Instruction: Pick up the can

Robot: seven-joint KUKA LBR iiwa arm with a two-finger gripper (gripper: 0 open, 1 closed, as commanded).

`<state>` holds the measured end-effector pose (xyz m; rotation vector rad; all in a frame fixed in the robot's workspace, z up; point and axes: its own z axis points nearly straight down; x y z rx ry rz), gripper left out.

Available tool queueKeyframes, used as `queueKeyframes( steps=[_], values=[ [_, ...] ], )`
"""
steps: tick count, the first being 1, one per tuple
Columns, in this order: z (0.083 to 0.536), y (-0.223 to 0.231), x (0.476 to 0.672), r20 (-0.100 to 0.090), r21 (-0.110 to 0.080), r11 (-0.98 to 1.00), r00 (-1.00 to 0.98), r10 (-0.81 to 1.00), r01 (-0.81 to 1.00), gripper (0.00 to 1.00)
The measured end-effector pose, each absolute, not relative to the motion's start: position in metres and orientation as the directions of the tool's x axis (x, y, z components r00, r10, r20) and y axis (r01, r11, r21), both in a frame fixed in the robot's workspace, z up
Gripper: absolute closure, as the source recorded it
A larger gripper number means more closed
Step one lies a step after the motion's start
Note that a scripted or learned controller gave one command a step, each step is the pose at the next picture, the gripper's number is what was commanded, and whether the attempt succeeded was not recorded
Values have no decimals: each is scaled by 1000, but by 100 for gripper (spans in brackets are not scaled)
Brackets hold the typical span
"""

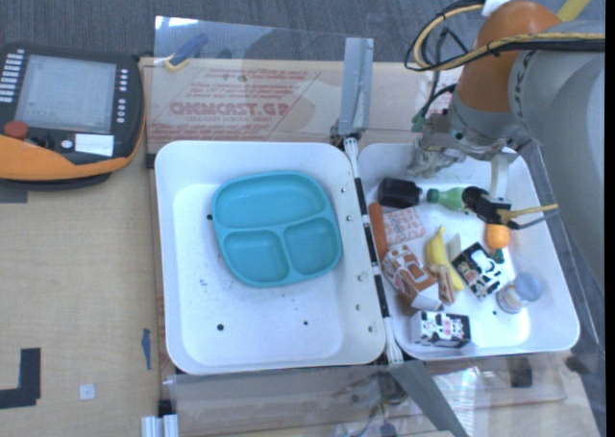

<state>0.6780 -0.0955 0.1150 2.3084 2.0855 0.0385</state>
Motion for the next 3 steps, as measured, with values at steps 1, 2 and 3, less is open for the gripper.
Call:
queueKeyframes(
  steps=[1, 2, 3],
  values=[
    [133, -133, 667, -1, 4, -83, 83, 997, 997, 100],
    [133, -133, 667, -1, 3, -83, 83, 997, 997, 0],
    [107, -102, 657, -6, 29, -2, 2, 1000, 1000, 0]
  ],
)
